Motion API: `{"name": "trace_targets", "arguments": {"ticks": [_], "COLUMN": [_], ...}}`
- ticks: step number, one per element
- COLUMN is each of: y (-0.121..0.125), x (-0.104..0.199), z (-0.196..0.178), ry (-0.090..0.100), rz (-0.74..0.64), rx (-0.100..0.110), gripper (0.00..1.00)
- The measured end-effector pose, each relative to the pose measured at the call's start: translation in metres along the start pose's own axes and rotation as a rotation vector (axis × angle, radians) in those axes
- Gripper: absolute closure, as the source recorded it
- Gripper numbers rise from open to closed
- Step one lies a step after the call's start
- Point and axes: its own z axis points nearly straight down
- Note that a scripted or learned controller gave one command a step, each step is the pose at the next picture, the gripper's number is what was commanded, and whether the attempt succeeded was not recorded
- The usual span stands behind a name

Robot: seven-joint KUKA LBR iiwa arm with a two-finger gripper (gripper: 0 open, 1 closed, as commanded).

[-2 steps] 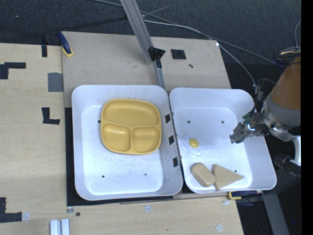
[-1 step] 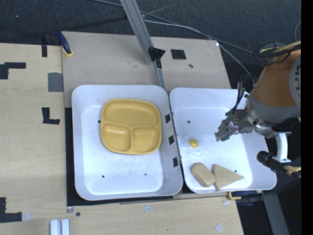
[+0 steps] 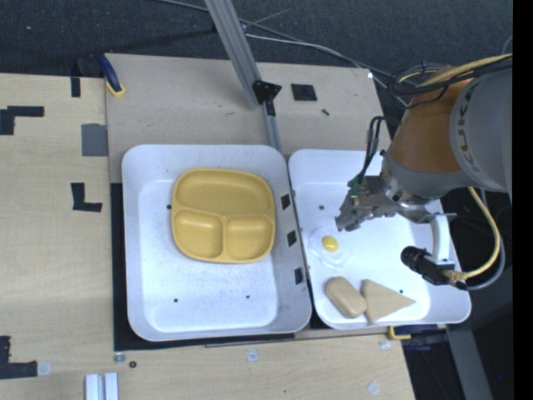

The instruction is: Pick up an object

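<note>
Gripper (image 3: pixel 348 220) hangs low in the right bin (image 3: pixel 310 173), just above a small yellow-centred egg piece (image 3: pixel 330 244); finger state cannot be told. Tan oblong bread roll (image 3: pixel 344 296) lies at the near edge, long axis slanting toward the near right, touching a tan wedge (image 3: pixel 385 299). Yellow divided plate (image 3: pixel 223 214) sits in the left bin (image 3: pixel 150 307).

The claw (image 3: pixel 348 220) is dark and small against the right bin (image 3: pixel 312 177); whether its fingers are apart cannot be told. The arm (image 3: pixel 433 140) hides that bin's far right corner and is cut off by the right edge.
</note>
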Motion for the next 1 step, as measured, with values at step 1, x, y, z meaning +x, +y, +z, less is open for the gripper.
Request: {"name": "trace_targets", "arguments": {"ticks": [1], "y": [0.0204], "x": [0.0514], "z": [0.0068], "ry": [-0.001], "rz": [0.001], "rx": [0.0], "gripper": [1.0]}}
